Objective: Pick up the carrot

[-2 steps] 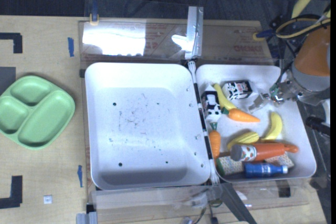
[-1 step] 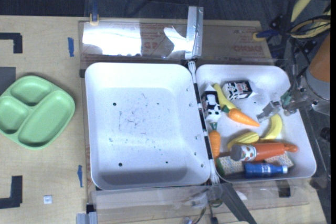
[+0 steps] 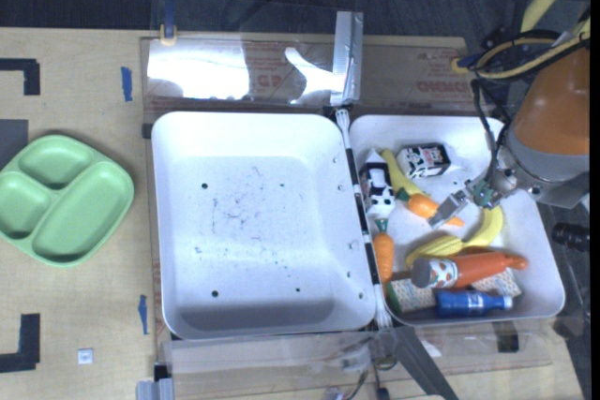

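There, carrot (image 3: 383,257) against bin wall (image 3: 367,229).

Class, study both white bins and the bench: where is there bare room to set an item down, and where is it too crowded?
The left bin has a bare floor between its four walls. The bench is bare above the green divided plate. The right bin is crowded: carrot, bananas, blue bottle and gripper leave only a patch near its top right corner.

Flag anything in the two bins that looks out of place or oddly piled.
All the items are crowded into the right bin. One carrot lies wedged against the divider, apart from the pile. The gripper hangs over the bananas, not the carrot.
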Robot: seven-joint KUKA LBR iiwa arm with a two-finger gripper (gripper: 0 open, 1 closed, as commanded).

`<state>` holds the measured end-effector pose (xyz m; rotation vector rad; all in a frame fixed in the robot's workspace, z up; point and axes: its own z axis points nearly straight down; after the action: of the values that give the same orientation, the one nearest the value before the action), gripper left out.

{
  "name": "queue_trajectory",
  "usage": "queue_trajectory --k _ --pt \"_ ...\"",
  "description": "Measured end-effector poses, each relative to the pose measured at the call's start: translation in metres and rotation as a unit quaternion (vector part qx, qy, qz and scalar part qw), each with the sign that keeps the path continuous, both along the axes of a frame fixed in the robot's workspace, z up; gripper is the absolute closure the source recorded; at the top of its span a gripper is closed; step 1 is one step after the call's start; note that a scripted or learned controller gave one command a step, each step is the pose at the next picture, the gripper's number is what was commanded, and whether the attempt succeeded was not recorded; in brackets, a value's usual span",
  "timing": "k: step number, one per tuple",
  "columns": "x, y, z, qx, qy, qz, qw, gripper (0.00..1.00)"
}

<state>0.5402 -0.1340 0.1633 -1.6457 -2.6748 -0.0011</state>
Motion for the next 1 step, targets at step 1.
queue_trajectory --k 1 --pt "0.0541 0.0117 -0.0767 -0.0013 -0.004 0.063 0.9980 0.00"
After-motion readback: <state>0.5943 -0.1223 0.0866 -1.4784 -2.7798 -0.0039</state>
